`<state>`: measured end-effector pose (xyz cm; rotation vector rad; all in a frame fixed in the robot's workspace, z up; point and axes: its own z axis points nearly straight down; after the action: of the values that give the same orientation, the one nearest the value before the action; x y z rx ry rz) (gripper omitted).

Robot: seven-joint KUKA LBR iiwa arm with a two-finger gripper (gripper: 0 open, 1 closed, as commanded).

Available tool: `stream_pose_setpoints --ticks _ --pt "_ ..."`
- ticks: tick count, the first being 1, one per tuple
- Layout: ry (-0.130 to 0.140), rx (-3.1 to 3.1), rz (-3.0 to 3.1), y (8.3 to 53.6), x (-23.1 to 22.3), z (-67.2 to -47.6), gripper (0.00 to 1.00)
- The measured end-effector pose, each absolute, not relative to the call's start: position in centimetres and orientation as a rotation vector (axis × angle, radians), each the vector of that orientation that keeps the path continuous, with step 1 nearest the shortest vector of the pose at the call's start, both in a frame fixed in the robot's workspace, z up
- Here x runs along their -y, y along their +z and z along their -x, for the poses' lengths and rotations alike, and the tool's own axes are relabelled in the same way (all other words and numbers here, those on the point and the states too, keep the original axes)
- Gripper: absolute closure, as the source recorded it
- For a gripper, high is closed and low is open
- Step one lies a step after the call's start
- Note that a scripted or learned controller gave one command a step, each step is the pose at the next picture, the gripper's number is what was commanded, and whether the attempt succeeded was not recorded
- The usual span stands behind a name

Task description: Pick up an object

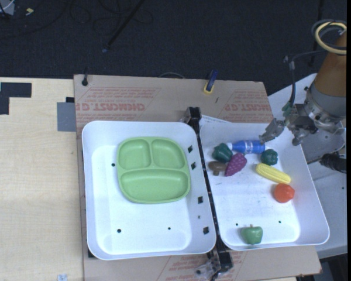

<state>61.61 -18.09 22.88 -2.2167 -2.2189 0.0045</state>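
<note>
The right bin point(316, 215) holds several toy foods: a blue bottle point(248, 146), a dark green pepper point(223, 152), a purple grape bunch point(236, 164), a small brown piece point(215, 168), a small green vegetable point(269, 156), a yellow corn cob point(272, 173), an orange tomato point(284, 193) and a green apple point(252, 234). My gripper point(284, 133) hangs over the bin's far right edge, just above and right of the blue bottle. Its fingers point(271, 131) are spread open with nothing between them.
The left bin point(99, 215) holds a light green divided plate point(153, 170). A black divider point(202, 180) runs between the two bins. Cardboard point(134, 101) lies under both bins. The grey and orange arm point(330, 81) comes in from the upper right.
</note>
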Motion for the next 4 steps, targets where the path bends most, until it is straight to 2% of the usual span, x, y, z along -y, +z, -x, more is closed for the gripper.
stream_pose_setpoints --ticks 1,2,3,4 --pt "0.005 2.221 2.216 17.2 18.3 -62.5 0.00" --pt "0.004 2.222 2.217 11.0 18.1 -62.2 0.00" --pt "0.004 2.224 2.214 8.6 17.9 -62.3 0.00" --pt "0.003 2.224 2.215 9.8 17.9 -62.3 1.00"
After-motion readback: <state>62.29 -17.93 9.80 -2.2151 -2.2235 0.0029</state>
